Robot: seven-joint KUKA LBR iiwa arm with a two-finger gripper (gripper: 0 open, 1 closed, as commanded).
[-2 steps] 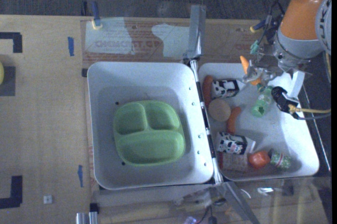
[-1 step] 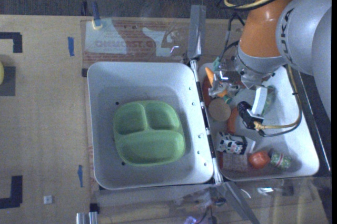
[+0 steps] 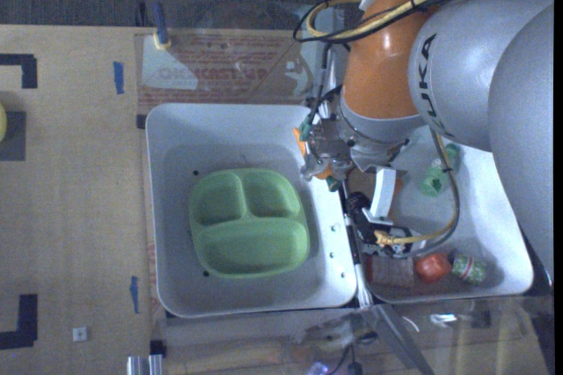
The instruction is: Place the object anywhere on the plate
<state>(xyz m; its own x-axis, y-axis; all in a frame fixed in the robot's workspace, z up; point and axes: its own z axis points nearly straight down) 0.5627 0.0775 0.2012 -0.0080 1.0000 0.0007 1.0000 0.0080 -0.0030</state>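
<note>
The green plate [image 3: 250,222], three-compartment with rounded corners, lies flat in the left bin [image 3: 167,144]; none of its sections holds anything.

The gripper [image 3: 324,160] sits below the orange wrist band, over the seam between the two bins, at about two o'clock from the plate. The wrist housing and cables mask it; how it is set, and whether it carries anything, cannot be told. A small orange patch shows at its lower edge, but its nature is unclear.

The candidate objects lie in the right bin [image 3: 515,272]. A red rounded item [image 3: 431,267], tomato-like, rests near the bin's six o'clock wall, with a green-and-red packet-like item [image 3: 471,268] just beside it at three o'clock. A pale green item [image 3: 435,180] lies further up, near the arm.

Judgement on handling: all appear small, light toy pieces. The red item looks smooth and rounded, so it is liable to roll or slip; a hold across its widest middle would suit. The packet-like item looks soft or crinkled and should be pinched across its narrow width. None appears fragile.
</note>
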